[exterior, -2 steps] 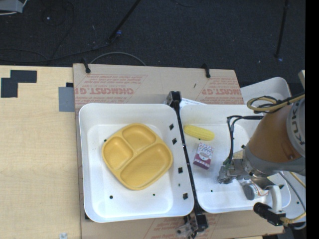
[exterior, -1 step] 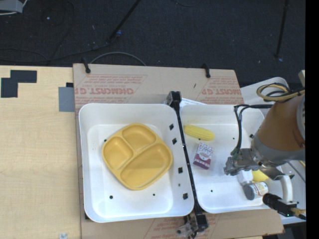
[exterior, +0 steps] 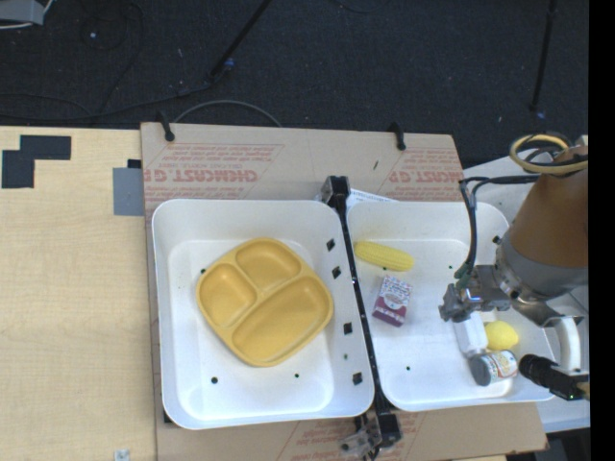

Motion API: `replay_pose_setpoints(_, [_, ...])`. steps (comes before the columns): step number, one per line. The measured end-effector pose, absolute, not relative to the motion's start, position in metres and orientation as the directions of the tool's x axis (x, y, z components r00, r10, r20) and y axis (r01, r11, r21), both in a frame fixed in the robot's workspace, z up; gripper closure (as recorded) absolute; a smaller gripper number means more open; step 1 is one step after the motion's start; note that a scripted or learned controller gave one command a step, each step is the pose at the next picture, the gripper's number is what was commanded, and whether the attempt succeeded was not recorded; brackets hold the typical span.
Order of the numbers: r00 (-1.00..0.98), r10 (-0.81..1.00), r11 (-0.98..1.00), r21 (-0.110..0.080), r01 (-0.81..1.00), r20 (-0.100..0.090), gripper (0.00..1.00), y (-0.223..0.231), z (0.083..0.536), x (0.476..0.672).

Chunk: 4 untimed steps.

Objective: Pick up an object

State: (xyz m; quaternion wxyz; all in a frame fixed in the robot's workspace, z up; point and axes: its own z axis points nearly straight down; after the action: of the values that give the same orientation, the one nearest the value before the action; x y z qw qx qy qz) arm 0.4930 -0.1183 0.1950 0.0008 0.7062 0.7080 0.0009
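In the right bin (exterior: 423, 392) lie a yellow corn cob (exterior: 384, 254), a small pink and white carton (exterior: 392, 301), a yellow lemon-like piece (exterior: 502, 334) and a small white bottle with a label (exterior: 494, 366). My gripper (exterior: 468, 323) hangs low over the right side of that bin, just left of the lemon piece and above the bottle. A whitish thing sits at its tip, but I cannot make out the fingers.
The left bin (exterior: 183, 373) holds a yellow divided plate (exterior: 265, 301). A black divider (exterior: 351, 305) runs between the bins. Cardboard (exterior: 288, 166) lies behind them and a wooden bench top (exterior: 67, 315) to the left. Cables loop near the arm at the right.
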Motion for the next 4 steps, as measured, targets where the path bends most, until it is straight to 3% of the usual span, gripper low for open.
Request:
replay_pose_setpoints(1, [-0.002, 1.0, 0.002, 0.004, 1.0, -0.001, 1.0, -0.118, 0.258, 0.495])
replay_pose_setpoints(4, [-0.004, 1.0, 0.004, -0.005, 1.0, 0.001, 1.0, 0.026, 0.238, 0.54])
